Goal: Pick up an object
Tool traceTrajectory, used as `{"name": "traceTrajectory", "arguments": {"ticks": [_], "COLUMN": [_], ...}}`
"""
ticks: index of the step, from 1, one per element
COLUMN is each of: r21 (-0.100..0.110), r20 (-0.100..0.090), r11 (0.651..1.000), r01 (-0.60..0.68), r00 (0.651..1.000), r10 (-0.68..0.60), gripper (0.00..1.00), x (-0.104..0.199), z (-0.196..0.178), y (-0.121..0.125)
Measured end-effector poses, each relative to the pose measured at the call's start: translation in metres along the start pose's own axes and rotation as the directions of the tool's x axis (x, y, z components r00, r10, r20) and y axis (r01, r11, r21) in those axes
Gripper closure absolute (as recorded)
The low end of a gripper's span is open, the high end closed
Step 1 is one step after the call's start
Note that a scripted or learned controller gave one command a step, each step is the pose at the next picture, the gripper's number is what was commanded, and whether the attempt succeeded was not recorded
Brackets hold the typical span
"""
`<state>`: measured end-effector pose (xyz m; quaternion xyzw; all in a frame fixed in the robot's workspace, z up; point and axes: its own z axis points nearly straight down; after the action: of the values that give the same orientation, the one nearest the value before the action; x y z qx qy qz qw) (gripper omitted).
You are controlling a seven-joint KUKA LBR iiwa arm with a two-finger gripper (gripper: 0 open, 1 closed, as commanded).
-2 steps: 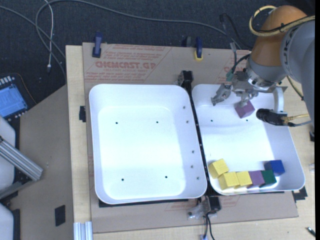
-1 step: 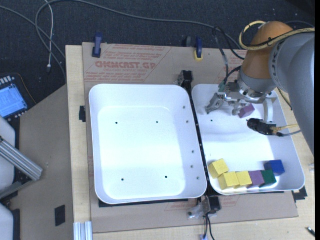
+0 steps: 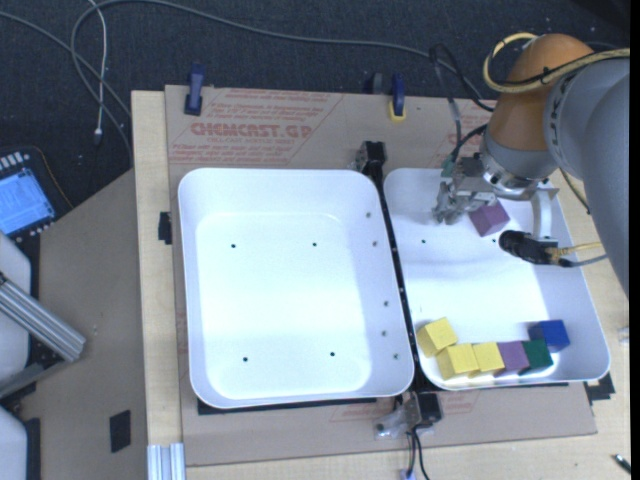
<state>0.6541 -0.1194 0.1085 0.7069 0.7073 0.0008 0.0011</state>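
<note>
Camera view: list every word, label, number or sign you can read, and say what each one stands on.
"CHEMCAST GP" or close to it, in faded red letters; the reading is unsure: on the brown protective sheet behind the left bin.
Smaller red lines above and below that word, on the same sheet: too blurred to read.
Blue-lit screen at the left edge: its content is too small to read.

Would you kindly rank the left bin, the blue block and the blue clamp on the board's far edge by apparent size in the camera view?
1. Left bin, by far the largest.
2 and 3. Blue block and blue clamp: they look much alike, and the clamp lies farther from the camera, so I would not rank them.
</note>
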Motion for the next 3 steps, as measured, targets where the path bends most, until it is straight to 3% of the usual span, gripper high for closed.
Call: {"name": "traceTrajectory", "arguments": {"ticks": [2,3], "r21": [-0.004,-0.001], "r20": [0.0,0.0], "r11": [1.0,1.0], "r01": [0.0,0.0], "r00": [1.0,1.0], "r10": [0.0,0.0], "gripper": [1.0,1.0], "x": [-0.008,-0.008], "z": [-0.11,-0.136], "y": [-0.013,-0.012]}}
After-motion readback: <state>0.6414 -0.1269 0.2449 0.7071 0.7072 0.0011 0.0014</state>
